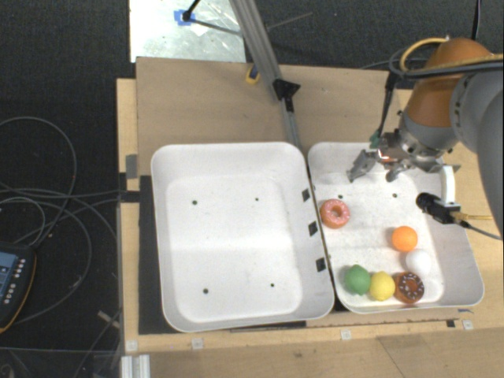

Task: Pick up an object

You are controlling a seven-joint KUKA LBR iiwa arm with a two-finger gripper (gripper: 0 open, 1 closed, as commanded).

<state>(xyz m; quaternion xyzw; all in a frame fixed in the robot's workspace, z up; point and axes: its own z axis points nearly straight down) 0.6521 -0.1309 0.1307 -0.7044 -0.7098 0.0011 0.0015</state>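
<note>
The wooden surface (213,101) carries two white bins. The gripper (378,166) hangs over the right bin (331,160) far end, fingers spread apart and holding nothing. The pink donut (335,213) lies mid-bin, well apart from the fingers.

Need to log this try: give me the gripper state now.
Gripper: open, fingers spread, holding nothing, above the far end of the right bin.
</note>
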